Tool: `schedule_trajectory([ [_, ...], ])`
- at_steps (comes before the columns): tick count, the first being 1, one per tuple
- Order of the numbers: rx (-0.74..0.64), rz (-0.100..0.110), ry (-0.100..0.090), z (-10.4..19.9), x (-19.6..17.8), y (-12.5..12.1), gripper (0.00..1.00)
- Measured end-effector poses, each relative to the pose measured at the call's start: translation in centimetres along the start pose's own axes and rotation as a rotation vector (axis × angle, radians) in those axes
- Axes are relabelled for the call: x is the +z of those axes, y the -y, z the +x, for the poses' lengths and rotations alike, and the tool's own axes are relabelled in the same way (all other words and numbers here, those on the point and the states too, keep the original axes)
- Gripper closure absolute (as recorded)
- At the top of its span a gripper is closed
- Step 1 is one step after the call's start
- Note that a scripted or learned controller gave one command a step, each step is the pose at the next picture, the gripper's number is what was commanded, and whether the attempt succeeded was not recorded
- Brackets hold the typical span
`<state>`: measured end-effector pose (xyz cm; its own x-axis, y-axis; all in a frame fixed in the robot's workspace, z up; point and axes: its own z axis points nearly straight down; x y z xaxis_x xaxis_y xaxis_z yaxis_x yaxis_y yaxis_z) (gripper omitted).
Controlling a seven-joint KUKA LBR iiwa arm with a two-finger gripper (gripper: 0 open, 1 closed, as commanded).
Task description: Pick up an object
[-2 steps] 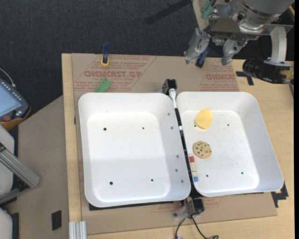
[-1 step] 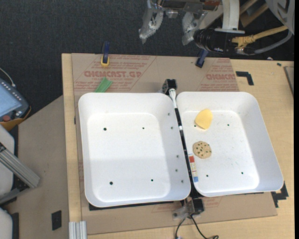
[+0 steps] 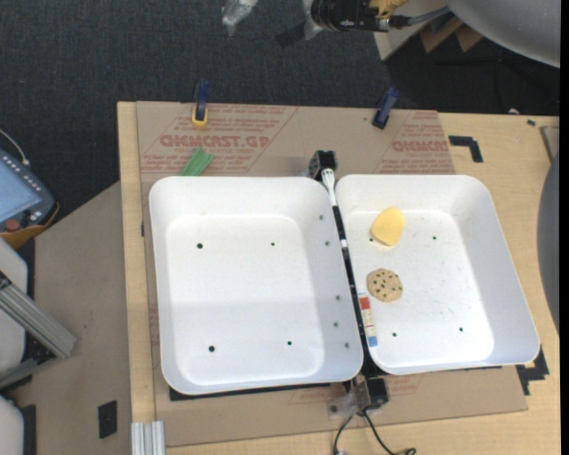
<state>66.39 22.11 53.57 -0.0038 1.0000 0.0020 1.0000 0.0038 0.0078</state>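
Cardboard (image 3: 267, 124) covered the bench under two white bins; the right bin (image 3: 498, 267) held a yellow piece (image 3: 388, 226) and a cookie (image 3: 384, 285), near each other. Nothing was grasped yet; the arm must first descend over one piece. The gripper's state I cannot tell

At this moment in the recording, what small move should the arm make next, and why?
Probably swing in over the right bin and line up above the yellow piece. It and the cookie lie apart near that bin's left side, and the arm is up at the frame's top, far from both.
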Motion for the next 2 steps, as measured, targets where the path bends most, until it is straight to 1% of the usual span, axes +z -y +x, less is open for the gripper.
schedule_trajectory([
  [1, 0.001, 0.001, 0.001, -0.2, -1.1, 0.2, 1.00],
  [2, 0.006, 0.024, 0.007, 0.3, 16.5, 0.2, 1.00],
])
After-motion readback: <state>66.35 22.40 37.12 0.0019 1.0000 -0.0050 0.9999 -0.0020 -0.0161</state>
